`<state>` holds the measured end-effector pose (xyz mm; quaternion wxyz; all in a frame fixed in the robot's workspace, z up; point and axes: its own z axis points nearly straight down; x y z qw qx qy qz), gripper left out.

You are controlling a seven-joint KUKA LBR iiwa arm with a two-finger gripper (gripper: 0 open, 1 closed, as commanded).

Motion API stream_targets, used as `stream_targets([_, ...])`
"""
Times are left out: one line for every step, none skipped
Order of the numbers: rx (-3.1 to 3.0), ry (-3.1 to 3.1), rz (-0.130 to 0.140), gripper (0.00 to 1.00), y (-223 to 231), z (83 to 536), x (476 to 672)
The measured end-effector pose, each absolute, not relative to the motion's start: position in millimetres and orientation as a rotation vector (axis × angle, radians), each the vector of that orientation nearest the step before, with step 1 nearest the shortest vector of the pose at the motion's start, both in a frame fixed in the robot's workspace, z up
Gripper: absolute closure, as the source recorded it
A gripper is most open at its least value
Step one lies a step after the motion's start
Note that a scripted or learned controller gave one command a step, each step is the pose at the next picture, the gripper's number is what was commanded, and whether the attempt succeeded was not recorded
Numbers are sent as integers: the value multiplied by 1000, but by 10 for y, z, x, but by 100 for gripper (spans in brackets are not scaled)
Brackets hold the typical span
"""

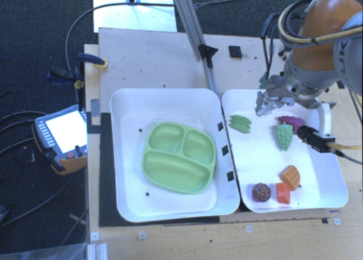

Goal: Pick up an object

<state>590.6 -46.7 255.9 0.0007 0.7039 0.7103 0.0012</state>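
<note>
In the right bin [323, 196] lie several toy foods: a green pea pod [239, 123] near the left wall, a pale green bumpy piece [284, 136], a purple grape bunch [290, 121], an orange waffle-like piece [290, 176], a red block [282, 193] and a dark red round berry [261, 192]. My gripper [264, 107] hangs over the back of this bin, just right of the pea pod and left of the grapes. Nothing shows between its fingers.
The left bin [130, 196] holds a light green divided plate [180, 156]. A slanted metal pole [190, 15] crosses the board behind the bins. A handheld pendant [62, 138] lies off the bench at the left.
</note>
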Motion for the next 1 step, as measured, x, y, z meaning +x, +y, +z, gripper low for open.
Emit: stream_targets([2211, 2232, 2, 100, 46, 2573, 5822])
